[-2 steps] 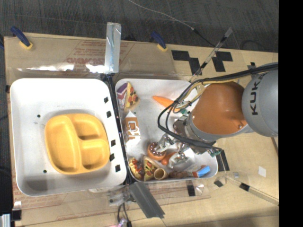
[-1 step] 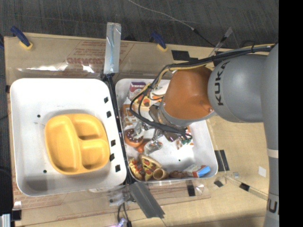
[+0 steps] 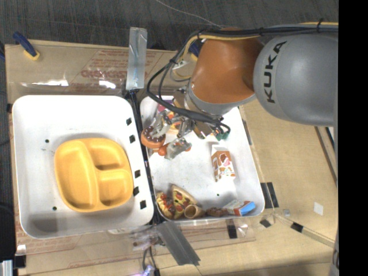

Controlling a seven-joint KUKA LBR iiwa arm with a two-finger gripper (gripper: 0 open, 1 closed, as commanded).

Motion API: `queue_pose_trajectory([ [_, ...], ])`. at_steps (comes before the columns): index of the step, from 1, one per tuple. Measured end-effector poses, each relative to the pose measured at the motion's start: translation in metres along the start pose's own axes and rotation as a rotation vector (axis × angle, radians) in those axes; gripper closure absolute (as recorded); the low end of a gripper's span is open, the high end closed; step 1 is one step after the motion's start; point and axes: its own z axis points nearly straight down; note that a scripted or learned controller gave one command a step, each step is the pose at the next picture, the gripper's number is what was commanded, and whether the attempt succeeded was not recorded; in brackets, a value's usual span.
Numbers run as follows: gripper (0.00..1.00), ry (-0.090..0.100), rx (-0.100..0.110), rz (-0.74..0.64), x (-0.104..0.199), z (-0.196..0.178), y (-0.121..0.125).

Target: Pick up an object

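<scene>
My gripper [image 3: 172,132] reaches down into the upper left part of the right bin [image 3: 244,177], under the orange band and grey wrist. Right beside it lie a chocolate-frosted donut toy [image 3: 153,135] and a small grey-and-red object [image 3: 178,147]. Whether anything sits between the fingers is hidden by the wrist and clutter. A small carton with a red and white label [image 3: 222,164] lies to the right in the same bin. A pizza slice toy [image 3: 175,202] rests at the bin's front edge.
The left bin [image 3: 34,114] holds a yellow divided tray [image 3: 93,172]. A brown item [image 3: 215,213] and a blue and red item [image 3: 245,208] lie along the front wall of the right bin. Cables loop above the wrist.
</scene>
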Motion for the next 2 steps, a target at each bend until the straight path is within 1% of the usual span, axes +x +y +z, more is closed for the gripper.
queue_pose_trajectory([
  [1, 1.00, 0.003, -0.001, 0.061, -0.0649, -0.0668, -0.0214],
  [2, 1.00, 0.004, -0.001, 0.060, -0.0649, -0.0753, -0.0219],
])
